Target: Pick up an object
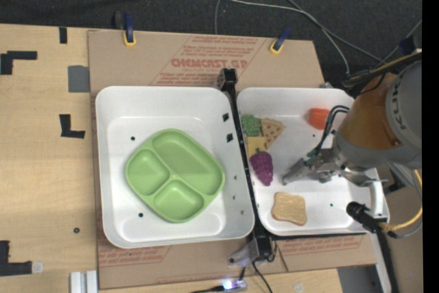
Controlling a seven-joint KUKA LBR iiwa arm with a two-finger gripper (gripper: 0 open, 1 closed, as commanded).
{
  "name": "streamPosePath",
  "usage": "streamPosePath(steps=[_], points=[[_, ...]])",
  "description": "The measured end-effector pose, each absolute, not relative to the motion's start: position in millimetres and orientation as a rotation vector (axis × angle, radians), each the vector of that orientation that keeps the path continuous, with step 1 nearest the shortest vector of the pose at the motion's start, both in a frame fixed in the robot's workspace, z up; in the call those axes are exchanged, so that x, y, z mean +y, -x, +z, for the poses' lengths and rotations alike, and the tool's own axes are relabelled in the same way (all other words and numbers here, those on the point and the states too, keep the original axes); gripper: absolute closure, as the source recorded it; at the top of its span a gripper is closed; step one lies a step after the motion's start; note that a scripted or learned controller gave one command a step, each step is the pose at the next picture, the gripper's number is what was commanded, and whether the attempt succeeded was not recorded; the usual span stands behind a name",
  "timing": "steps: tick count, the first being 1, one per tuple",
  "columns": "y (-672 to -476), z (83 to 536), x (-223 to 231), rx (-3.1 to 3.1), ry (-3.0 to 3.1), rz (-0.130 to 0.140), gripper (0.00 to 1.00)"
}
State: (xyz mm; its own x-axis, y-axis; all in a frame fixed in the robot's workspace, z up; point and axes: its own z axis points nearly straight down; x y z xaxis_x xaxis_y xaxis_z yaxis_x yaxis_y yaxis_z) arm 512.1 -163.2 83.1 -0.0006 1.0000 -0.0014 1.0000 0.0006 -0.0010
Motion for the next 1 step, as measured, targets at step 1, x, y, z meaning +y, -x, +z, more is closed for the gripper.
streamPosePath(steps=[1], points=[[-513.4,96.5,-164.4,2.217,-2.217,-0.001,1.00]])
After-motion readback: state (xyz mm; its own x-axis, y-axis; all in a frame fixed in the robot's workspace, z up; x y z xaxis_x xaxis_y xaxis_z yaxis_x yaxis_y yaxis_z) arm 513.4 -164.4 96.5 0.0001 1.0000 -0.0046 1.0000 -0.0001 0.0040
